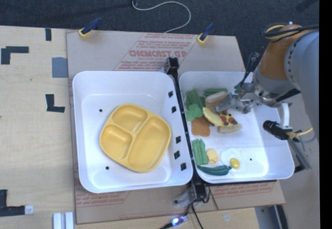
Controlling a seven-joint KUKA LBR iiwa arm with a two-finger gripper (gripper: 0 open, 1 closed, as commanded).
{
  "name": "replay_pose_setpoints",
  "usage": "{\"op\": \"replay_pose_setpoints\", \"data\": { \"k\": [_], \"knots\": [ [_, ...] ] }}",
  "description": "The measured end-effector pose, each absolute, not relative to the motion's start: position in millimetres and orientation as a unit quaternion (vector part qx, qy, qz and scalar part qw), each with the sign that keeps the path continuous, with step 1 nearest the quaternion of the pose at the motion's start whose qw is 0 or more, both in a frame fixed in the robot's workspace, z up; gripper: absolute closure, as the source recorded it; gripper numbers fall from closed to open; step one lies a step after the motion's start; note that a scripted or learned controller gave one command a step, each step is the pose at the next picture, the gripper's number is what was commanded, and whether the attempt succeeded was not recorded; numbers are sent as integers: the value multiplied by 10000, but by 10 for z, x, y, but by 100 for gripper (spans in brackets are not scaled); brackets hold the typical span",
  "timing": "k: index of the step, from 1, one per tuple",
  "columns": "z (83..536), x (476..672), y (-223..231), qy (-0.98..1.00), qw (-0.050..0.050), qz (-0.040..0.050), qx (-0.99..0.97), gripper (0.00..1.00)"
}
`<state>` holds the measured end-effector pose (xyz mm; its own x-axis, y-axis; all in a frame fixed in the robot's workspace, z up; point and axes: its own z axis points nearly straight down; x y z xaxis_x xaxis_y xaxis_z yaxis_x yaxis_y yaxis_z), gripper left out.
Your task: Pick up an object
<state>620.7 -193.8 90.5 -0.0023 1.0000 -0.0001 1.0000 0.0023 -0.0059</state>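
The grey arm [295, 67] with its orange band reaches in from the right over the right bin [270, 168], and its end effector [232, 99] hangs low among the toy food at the far left part of that bin; whether it is open or closed cannot be told from this angle, and nothing is visibly held. Just beside it lie a bread roll [215, 99], a banana [211, 116] and a pizza slice [229, 123]. Green leafy pieces [194, 104] sit against the bin's left wall. Nearer the camera are a fried egg [232, 160] and a dark green pepper [213, 170]. The left bin [85, 119] holds a yellow divided plate [135, 138]. Both bins rest on cardboard [150, 54] on the worktop [31, 119].
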Motion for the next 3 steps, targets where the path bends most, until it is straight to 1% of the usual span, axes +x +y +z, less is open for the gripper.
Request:
{"op": "replay_pose_setpoints", "data": {
  "k": [1,2,3],
  "knots": [
    [1039,6221,-1933,-7084,4,11,-7058,100],
    [1467,6230,-1959,-7074,-13,-7,-7068,100],
    [2102,6260,-1982,-7076,-24,-11,-7066,100]
  ]
}}
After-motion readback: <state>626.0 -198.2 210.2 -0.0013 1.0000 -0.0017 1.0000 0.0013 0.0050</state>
